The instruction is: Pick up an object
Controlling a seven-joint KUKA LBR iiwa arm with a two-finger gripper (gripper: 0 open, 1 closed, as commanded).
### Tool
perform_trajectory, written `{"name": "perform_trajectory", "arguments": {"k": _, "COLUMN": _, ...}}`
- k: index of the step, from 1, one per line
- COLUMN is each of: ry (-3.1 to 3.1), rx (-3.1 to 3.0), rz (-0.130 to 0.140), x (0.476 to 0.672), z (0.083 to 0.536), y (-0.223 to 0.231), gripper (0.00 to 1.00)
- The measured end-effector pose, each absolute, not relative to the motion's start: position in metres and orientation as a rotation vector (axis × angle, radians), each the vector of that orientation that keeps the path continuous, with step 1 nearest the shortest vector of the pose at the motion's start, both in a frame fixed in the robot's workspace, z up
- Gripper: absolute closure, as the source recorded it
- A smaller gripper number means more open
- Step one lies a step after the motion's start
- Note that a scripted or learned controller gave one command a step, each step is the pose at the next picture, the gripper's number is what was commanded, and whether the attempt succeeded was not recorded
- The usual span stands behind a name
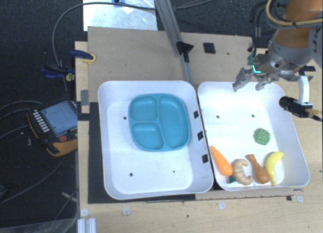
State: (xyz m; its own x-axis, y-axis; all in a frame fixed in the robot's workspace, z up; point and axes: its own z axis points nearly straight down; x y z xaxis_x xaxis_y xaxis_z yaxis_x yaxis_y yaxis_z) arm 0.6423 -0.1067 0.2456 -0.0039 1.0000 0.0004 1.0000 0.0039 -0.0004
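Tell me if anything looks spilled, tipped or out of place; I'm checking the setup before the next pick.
Nothing stands out. The blue plate lies flat in the left bin. The carrot, shrimp, drumstick, banana and green ball sit inside the right bin. The gripper hangs open above its far edge.

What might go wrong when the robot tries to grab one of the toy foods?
The carrot, shrimp, drumstick and banana crowd the right bin's front wall, so the open hand might bump a neighbour or the wall. The small round green toy could roll away.
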Motion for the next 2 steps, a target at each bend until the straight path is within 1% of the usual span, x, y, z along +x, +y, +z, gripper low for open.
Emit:
{"name": "perform_trajectory", "arguments": {"k": 1, "ry": -2.227, "rx": -2.218, "rz": -0.002, "x": 0.643, "z": 0.247, "y": -0.107, "gripper": 0.00}}
{"name": "perform_trajectory", "arguments": {"k": 2, "ry": -2.229, "rx": -2.216, "rz": 0.000, "x": 0.644, "z": 0.205, "y": -0.101, "gripper": 0.00}}
